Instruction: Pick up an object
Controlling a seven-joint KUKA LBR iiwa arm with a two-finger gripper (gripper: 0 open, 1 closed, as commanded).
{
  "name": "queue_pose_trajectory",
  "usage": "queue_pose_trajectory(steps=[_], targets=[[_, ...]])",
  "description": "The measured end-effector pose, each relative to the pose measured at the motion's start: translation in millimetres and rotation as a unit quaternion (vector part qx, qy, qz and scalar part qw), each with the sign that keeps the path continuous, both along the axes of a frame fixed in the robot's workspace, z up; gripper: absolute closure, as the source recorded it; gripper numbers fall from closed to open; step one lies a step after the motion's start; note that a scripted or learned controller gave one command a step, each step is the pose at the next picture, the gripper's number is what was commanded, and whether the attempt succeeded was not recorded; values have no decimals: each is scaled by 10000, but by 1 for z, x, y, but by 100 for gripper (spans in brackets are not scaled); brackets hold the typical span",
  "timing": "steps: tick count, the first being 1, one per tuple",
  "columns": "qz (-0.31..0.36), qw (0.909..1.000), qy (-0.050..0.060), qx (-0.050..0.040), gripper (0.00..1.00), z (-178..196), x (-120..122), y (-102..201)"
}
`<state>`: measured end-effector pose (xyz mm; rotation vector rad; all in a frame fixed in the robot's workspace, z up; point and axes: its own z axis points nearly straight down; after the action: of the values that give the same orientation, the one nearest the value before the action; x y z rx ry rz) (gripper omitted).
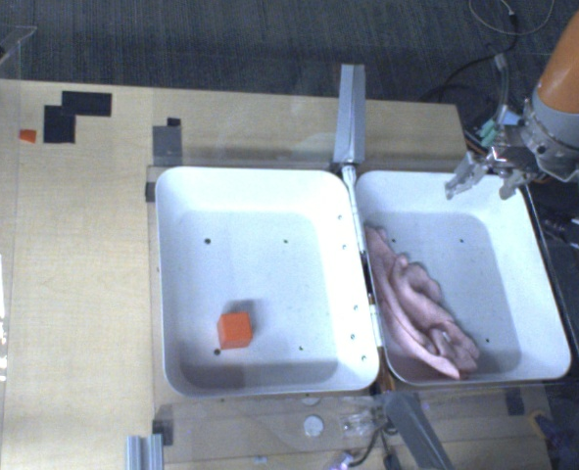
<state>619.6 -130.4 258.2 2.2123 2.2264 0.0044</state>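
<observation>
At the bottom of the frame, small metal brackets [144, 450] and some clear plastic bits [353, 424] sit on the wooden bench [69, 292] just below the bins.

The left bin [176, 262] is white and shallow. In its lower left part lies one small orange block [235, 330], alone, not touching the walls.

The right bin [534, 292] stands just beside it; the two bins touch along a grey metal strip [351, 116] that runs up the middle of the frame. In the right bin lies a soft pink floppy thing [416, 306], like a rubber glove or a rag. It stretches from the left wall, near the middle of the frame, down to the lower part of the bin. It is crumpled, and I cannot tell just what it is.

Higher up, at the upper right, the pincer [483, 176] hangs over the top rim of the right bin. Its two fingers are spread apart with nothing between them. It is well apart from the pink thing and far from the orange block. The grey arm with its orange band [575, 52] comes in from the right edge.

At the upper left, black flat pieces [73, 114] and a tiny orange square [27, 136] rest on the bench. I see no writing to read.
</observation>
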Motion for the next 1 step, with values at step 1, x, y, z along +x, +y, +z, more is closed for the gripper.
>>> queue_pose_trajectory(steps=[1], targets=[[407,9992,5,1,0,-108,-59,37]])
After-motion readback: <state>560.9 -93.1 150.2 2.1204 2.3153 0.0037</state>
